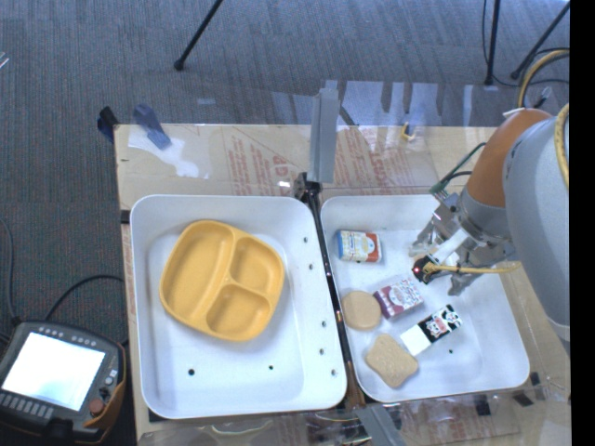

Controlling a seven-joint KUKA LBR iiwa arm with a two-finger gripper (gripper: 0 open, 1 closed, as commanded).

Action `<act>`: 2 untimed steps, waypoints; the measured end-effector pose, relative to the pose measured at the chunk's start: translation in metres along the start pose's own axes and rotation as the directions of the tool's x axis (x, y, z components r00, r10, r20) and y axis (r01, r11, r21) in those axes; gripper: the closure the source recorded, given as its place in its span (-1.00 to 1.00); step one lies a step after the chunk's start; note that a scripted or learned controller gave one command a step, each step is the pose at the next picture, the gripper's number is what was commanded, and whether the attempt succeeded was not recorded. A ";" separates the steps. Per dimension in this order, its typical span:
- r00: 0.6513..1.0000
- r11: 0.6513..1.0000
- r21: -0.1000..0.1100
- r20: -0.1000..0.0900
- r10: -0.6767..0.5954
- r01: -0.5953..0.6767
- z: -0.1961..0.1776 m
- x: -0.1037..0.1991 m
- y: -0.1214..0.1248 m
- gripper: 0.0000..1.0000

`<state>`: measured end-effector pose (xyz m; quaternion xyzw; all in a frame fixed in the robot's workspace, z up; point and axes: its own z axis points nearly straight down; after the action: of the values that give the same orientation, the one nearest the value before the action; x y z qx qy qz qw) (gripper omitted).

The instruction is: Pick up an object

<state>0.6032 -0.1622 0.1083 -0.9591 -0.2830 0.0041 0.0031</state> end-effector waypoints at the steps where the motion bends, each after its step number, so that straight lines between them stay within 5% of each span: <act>1: 0.999 0.999 -0.010 -0.009 0.052 -0.052 -0.081 0.001 0.051 -1.00; 2: 0.947 0.947 0.001 0.002 0.322 -0.322 0.003 -0.017 0.030 -1.00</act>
<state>0.6048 -0.1965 0.1051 -0.9924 -0.1227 0.0054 0.0027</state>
